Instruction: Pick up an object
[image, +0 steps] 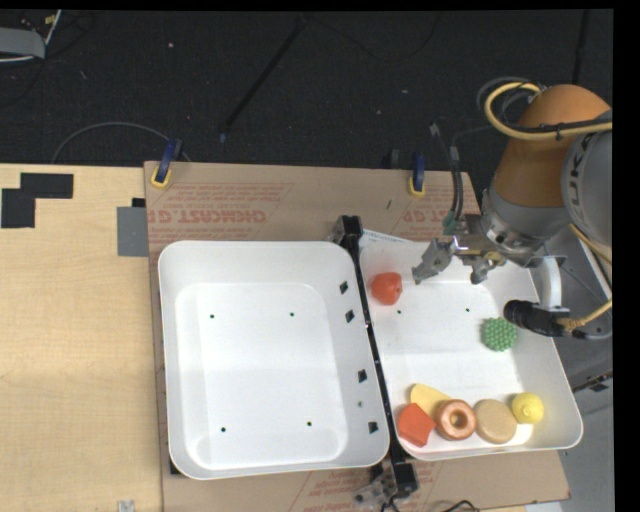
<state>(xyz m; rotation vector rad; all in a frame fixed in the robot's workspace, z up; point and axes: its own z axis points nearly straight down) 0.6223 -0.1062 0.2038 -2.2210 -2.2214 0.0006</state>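
End effector (456, 262) spread wide and gripping nothing above the far edge of the right shallow white bin (560, 385), small red tomato-like ball (386, 288) just beside it near the far left corner, green bumpy ball (498, 334) by the right wall, orange-ringed doughnut (457, 419) along the near edge.

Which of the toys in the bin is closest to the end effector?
The red tomato. It sits alone near the bin's far left corner, just left of the end effector. The green ball is farther, and the other toys are lined up along the near edge.
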